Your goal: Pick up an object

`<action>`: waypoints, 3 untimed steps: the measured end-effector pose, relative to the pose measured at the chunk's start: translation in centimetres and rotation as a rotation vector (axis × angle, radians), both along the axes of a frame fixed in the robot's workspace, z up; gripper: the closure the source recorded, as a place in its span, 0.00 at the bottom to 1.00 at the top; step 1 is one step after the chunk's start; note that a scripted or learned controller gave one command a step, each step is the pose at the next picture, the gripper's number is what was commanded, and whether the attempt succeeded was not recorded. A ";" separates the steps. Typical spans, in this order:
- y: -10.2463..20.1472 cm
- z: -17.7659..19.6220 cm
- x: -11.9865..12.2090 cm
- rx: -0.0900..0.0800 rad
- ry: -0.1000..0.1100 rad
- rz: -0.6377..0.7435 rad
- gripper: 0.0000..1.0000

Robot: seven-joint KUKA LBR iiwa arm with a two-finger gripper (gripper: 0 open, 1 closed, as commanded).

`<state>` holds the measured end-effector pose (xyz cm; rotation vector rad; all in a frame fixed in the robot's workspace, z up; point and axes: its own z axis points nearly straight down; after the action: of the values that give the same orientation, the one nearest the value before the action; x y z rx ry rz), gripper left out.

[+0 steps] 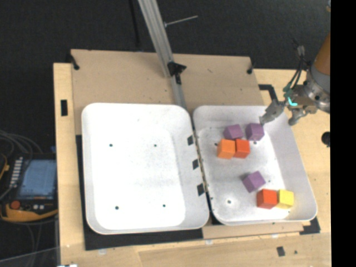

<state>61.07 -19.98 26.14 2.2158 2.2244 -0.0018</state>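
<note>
The right bin [290, 159] holds several small cubes. Two purple cubes [233, 132] [255, 131] sit at its upper middle, with an orange cube [226, 148] and a red-orange cube [242, 148] just below them. Lower down lie another purple cube [253, 181], a red cube [267, 198] and a yellow cube [286, 198]. My gripper [282, 116] hangs over the bin's upper right corner, right of the purple cubes. It is open, its fingers [271, 113] spread with nothing between them.
The left bin [133, 166] lies beside the right one, the two rims meeting near the middle. A slanted metal pole [158, 32] comes down from the top to the bins' back edge. A device with a screen [34, 182] sits off the bench at far left.
</note>
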 end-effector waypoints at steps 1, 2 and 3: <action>-0.5 -5.7 -0.9 0.000 0.005 -0.005 0.00; -0.8 -12.0 -0.8 0.000 0.005 -0.006 0.00; -1.0 -13.7 -0.1 -0.004 -0.023 -0.003 0.00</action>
<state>60.95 -21.01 12.46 2.2054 2.2078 0.0190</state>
